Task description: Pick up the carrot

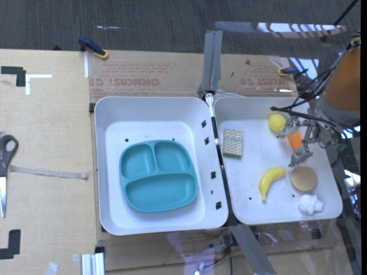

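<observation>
— One relation decided it, I judged: the carrot (294, 139) lay right at the gripper (304, 145), on its nine o'clock side, touching or nearly so.

— Where in the bench was that?

— In the right bin (252, 205), toward two o'clock of its floor, just past the lemon (276, 122), which sat at the carrot's ten o'clock. The orange piece showed partly behind the gripper's metalwork.

— Was the gripper on it?

— I could not tell. The metalwork blurred into the cables, so whether the claw was open, closed or clamped on anything was beyond what the view gave. I would not have called the carrot held.

— Which way did the carrot run?

— Its visible part looked short, with the long axis roughly from eleven o'clock to five o'clock; which end was the tip I could not say.

— What else crowded it?

— A banana (269, 181) at seven o'clock of the gripper, a brown round thing (303, 179) at six o'clock, a white crumpled thing (310, 204) beyond that, and a patterned sponge (232, 142) well off at nine o'clock. The left bin (106, 171) held a teal divided plate (159, 176).

— So the next move?

— Probably a close across the carrot's short width, with little travel needed.
</observation>
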Available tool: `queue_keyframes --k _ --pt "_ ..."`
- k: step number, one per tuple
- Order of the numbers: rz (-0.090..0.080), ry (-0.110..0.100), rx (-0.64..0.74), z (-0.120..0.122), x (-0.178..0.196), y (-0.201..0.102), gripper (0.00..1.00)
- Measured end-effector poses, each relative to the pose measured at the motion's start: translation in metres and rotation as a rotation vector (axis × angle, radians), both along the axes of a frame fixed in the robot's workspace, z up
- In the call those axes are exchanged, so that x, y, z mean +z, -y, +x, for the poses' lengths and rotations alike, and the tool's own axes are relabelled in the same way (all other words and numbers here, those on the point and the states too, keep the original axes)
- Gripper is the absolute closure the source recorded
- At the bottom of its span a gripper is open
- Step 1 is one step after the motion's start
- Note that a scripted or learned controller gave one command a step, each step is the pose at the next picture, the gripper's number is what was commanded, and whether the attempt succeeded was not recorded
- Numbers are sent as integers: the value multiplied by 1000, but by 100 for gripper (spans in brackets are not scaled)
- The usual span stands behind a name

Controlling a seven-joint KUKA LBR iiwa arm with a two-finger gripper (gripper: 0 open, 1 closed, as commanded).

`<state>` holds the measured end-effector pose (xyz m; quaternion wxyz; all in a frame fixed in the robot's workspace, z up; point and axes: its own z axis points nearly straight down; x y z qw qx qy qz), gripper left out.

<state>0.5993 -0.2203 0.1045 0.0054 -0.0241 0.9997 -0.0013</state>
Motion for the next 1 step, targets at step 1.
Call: queue_keyframes --k 1 --pt "-2 6 3 2 11 -1 100"
